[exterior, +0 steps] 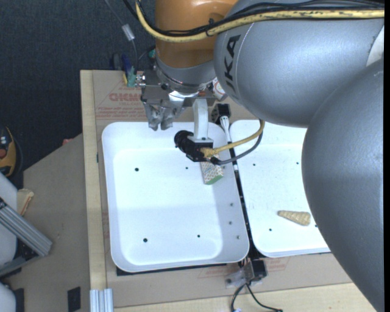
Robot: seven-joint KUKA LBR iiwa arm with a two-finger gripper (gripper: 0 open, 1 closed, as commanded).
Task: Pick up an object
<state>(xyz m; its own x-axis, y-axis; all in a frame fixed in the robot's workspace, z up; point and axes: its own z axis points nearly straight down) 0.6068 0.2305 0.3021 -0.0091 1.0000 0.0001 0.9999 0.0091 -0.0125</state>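
Bin at 7 o'clock point(164, 241): white plastic, smooth, faint sheen.
Bin at 4 o'clock point(277, 241): white plastic, smooth, finely speckled.
Worktop point(91, 213): pale board, matt.
Arm point(292, 67): grey shell, smooth, glossy.
Orange band point(189, 18): glossy.
Tool point(158, 123): bare metal, dull.
Cone point(294, 216): beige, ridged, matt.

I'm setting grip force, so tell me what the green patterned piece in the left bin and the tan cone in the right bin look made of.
Green patterned piece: likely printed paper, card or fabric. It looks flat and matte, with a fine green-and-white print, but is too small to settle which.
Tan cone: probably shell or moulded plastic. It is pale tan and dull, with faint ridges across it.
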